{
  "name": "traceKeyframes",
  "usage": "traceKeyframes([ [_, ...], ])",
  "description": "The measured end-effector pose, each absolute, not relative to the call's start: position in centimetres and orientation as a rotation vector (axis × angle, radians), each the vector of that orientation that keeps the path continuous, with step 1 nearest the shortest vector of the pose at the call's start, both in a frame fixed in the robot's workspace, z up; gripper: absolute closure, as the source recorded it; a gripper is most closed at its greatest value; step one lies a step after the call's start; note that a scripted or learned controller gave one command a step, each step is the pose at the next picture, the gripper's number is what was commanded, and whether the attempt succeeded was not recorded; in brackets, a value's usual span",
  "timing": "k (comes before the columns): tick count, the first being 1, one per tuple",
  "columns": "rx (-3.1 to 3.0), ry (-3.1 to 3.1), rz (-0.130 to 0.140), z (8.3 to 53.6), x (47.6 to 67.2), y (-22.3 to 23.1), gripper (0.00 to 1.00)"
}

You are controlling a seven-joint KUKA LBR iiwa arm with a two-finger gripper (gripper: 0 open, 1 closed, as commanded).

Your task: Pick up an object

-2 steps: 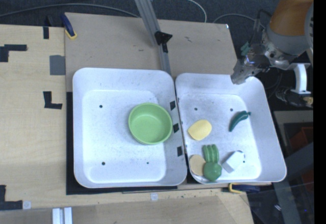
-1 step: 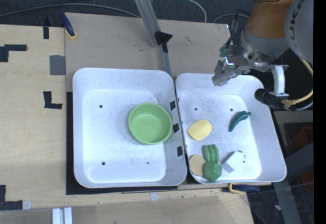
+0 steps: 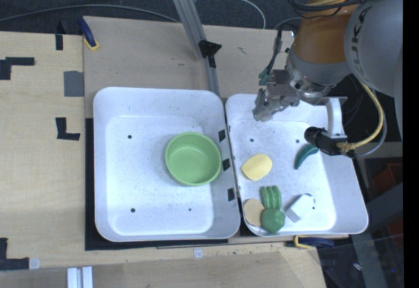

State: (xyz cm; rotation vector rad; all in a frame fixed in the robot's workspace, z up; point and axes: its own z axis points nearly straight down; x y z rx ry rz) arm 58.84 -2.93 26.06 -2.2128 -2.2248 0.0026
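Camera view — smooth pale-yellow lemon-shaped piece (image 3: pixel 256 166), lying flat.

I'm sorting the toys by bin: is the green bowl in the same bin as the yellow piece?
No. The green bowl sits alone in the left bin, while the yellow piece lies in the right bin.

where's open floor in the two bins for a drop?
Left bin: bare all around the green bowl. Right bin: bare patch between the gripper and the yellow piece; its near end is crowded by the green pieces.
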Motion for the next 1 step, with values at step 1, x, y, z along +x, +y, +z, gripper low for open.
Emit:
traceKeyframes([
  [1, -2.212, -2.226, 0.004, 24.12, 58.3, 2.06, 1.0],
])
